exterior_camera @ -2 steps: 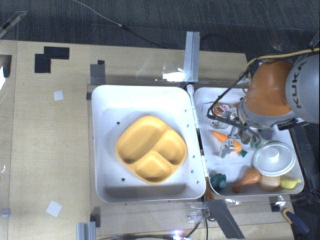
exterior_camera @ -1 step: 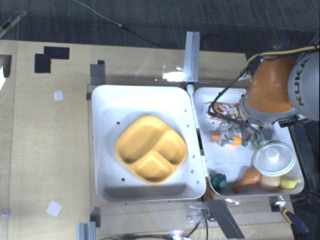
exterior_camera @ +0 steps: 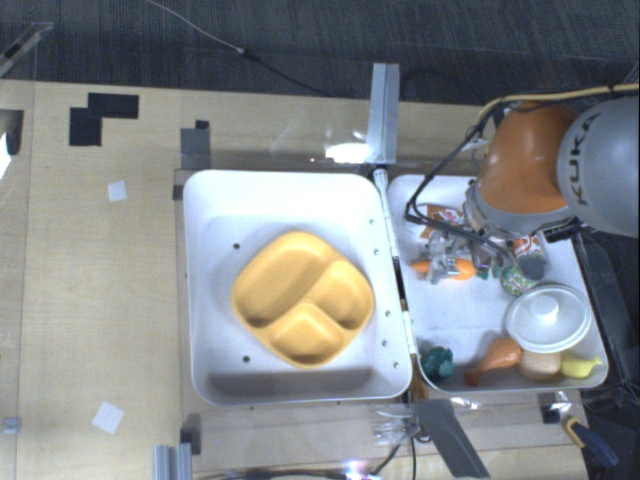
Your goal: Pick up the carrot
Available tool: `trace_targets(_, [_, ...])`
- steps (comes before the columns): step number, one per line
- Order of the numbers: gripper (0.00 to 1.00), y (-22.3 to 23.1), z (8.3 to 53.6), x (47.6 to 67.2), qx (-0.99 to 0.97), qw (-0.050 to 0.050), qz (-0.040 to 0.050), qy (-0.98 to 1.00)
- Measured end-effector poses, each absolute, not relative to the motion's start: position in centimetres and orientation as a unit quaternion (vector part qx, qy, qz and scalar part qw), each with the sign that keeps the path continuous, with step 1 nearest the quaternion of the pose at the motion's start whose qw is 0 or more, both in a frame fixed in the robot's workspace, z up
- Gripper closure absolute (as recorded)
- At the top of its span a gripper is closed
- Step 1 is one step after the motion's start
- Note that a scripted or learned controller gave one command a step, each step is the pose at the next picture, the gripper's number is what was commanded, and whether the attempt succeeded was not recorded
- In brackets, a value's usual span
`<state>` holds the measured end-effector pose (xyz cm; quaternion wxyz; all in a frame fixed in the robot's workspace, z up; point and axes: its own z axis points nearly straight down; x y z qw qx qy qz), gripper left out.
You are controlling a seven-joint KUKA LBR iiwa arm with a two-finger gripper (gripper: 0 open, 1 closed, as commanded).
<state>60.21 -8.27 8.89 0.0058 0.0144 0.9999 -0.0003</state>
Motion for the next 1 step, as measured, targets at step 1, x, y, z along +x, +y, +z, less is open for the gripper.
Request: trace_targets(1, [1.00, -3.86, 18.96, 58.97, 0.094, 0.008, 0.0013, 0.996])
